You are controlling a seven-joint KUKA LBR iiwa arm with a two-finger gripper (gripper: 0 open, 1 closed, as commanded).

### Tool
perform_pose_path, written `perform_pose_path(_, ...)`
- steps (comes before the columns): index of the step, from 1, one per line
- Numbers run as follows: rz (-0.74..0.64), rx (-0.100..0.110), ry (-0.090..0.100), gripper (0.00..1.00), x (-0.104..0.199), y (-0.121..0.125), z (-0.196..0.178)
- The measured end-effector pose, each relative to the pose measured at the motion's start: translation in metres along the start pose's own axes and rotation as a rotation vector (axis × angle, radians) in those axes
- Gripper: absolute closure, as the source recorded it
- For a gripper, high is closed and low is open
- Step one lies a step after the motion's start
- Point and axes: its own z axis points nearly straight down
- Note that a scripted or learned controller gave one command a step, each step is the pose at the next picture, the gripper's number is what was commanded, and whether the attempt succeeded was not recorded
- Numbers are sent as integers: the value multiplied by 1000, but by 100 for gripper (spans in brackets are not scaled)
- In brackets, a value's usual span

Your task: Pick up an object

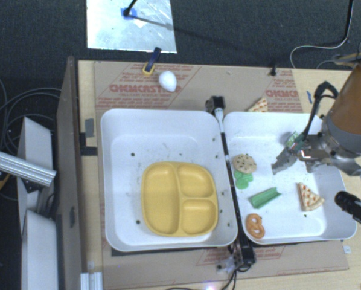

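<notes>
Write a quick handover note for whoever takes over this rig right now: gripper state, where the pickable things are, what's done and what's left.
Gripper: above the right white bin, nothing seen between its fingers.
Right bin holds: round speckled cookie, small green piece just below it, green oblong block, brown pretzel, triangular pizza slice.
Left white bin: yellow divided tray.
On the cardboard behind the bins: white egg.
Done: no pick yet.
Left: grasp and lift one object; the cookie and green block look nearest.
</notes>
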Motion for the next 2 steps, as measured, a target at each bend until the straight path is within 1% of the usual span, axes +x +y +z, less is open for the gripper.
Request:
perform_pose_path(1, 3, 11, 1, 0, -6, 5, 113)
perform_pose_path(2, 2, -4, -2, 0, 3, 3, 175)
